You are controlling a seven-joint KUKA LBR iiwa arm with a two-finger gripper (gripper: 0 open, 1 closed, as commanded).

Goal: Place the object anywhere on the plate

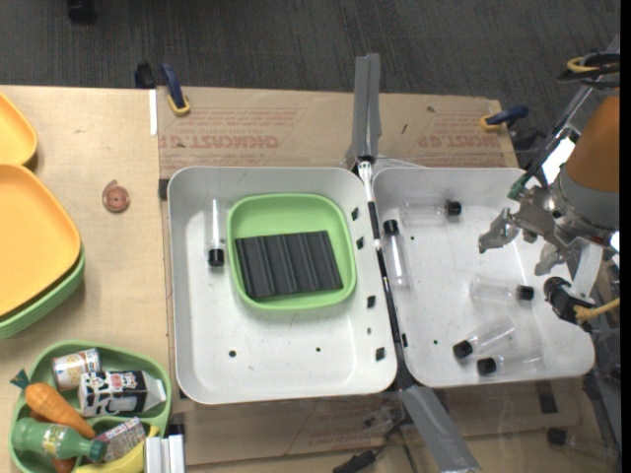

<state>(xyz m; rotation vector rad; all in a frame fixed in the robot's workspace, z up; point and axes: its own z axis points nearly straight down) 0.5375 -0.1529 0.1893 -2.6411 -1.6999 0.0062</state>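
not yet begun: fingers [523,233] spread, pinching nothing, above right bin [434,348] vials [490,339]; green plate [291,215] bears only a dark ribbed block [288,263].

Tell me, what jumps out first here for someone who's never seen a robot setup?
Probably the green plate in the left white bin, with a dark ribbed block lying on it. Next, the grey arm's gripper hanging over the right bin, where several clear vials with black caps lie scattered. Orange plates are stacked at the far left.
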